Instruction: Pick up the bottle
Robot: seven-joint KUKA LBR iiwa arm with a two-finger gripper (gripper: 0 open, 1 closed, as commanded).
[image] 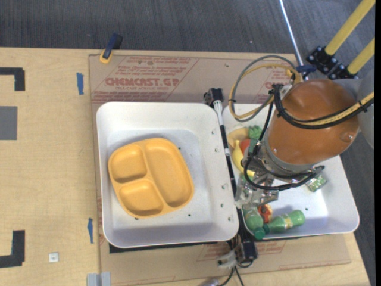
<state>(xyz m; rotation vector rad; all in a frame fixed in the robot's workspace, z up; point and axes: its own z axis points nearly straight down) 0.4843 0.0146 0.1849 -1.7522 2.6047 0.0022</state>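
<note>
Two shallow white moulded-plastic bins with rounded corners are seen side by side on a sheet of brown cardboard laid over the pale wooden worktop [41, 177]. Red lettering printed upside down along the cardboard [149, 79] is partly legible as "CHEMCAST GP". In the left bin [113, 219] a smooth yellow-orange tray [150, 176], oval in outline and divided into three compartments, is set at a slant. The right bin [339, 219] is largely covered by the arm, whose glossy orange band [312, 124] and looped black and yellow cables stand in the way of the contents. The bottle [284, 221], green with a coloured label, is lying on its side near the front edge of the right bin, just beside small red and green items. The gripper [257, 196] is positioned just above that cluster; whether it is open or closed cannot be told. Blue tape marks and a blue-and-yellow clamp [110, 46] are visible at the cardboard's edge.
</note>
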